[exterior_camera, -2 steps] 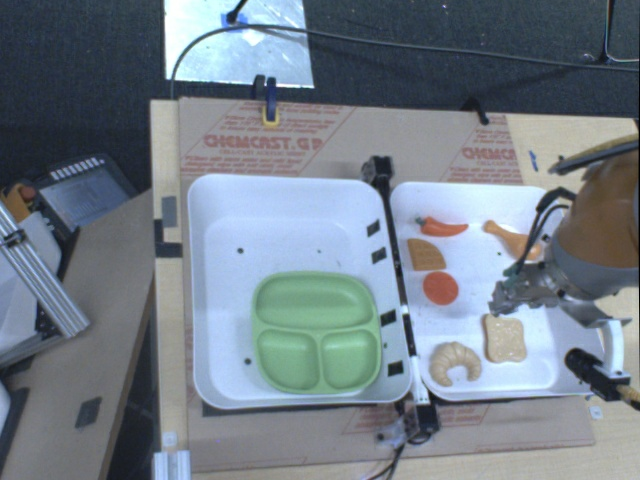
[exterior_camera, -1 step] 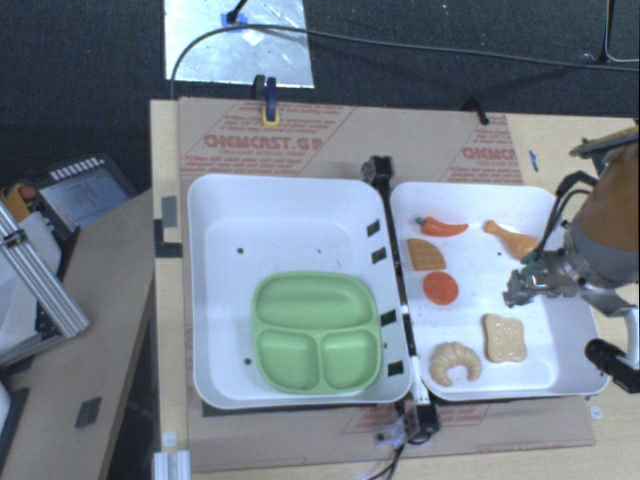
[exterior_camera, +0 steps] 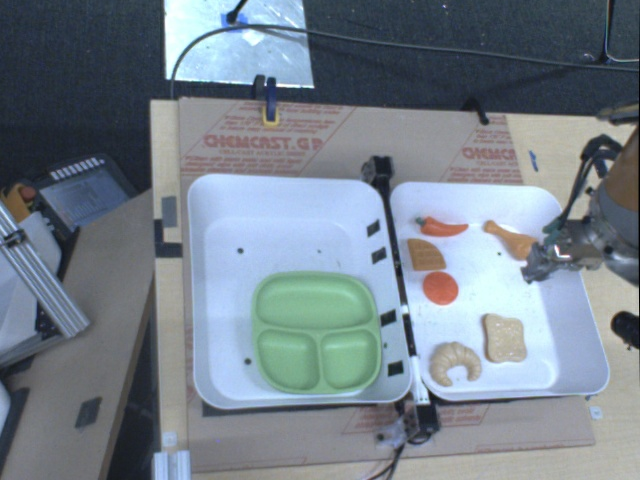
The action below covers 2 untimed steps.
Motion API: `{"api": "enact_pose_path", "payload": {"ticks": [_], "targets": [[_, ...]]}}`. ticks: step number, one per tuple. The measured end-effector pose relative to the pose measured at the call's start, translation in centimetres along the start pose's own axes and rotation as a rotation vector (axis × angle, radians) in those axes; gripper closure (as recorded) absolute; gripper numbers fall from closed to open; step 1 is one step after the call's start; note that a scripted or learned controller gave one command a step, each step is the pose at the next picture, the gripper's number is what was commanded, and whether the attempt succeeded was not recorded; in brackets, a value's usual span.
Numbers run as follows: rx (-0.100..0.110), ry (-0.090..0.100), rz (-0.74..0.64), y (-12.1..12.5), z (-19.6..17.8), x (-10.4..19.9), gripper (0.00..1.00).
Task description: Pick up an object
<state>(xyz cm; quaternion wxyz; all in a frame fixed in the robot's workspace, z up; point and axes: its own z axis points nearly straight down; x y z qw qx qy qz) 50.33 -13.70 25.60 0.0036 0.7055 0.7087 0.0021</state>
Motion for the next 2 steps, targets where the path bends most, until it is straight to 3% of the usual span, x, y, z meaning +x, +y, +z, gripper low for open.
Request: {"api": "enact_pose_path", "payload": {"ticks": [2], "targets": [[0.005, 0.004, -0.005, 1.2, 0.4, 9.6, 1.0]]}}
